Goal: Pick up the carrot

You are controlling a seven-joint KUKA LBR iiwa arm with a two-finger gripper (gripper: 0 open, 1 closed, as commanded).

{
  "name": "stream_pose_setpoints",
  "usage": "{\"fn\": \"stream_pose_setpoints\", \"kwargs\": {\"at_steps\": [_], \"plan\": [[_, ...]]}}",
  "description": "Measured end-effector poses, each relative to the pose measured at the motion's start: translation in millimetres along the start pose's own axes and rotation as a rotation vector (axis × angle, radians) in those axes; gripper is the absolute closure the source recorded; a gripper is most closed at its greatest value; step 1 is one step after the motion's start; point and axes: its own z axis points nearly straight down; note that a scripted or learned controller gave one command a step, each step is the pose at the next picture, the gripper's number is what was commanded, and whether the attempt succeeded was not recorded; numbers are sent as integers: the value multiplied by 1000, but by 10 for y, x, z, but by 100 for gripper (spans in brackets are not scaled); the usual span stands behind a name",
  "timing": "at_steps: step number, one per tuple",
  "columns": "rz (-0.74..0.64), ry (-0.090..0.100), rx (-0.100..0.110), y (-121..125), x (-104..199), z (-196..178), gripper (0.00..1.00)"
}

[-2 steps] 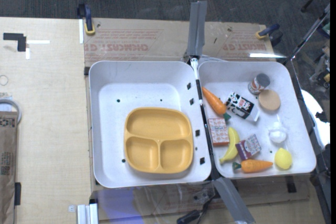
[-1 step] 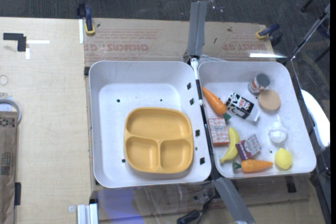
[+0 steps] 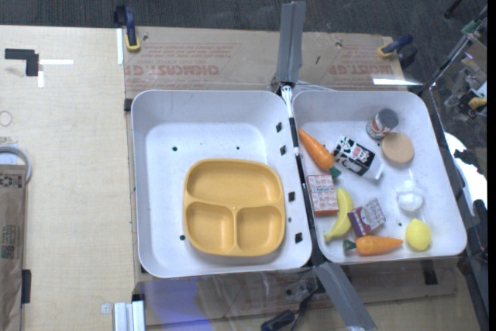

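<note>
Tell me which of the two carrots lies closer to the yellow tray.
The upper carrot, tilted beside the divider at the right bin's left wall. The other carrot lies along the near wall, by the lemon.

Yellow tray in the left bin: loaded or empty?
Empty. The yellow tray lies flat in the left bin, and all three of its compartments show bare yellow plastic.

Looking down from high above the bench [image 3: 62, 190], tilted toward 12 o'clock. Far enough back to see both white bins [image 3: 147, 167] side by side.
</note>
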Motion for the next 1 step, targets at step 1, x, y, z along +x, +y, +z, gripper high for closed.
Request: {"fn": "stream_pose_setpoints", "kwargs": {"at_steps": [1], "plan": [[353, 0, -2, -109, 119, -1335, 100]]}}
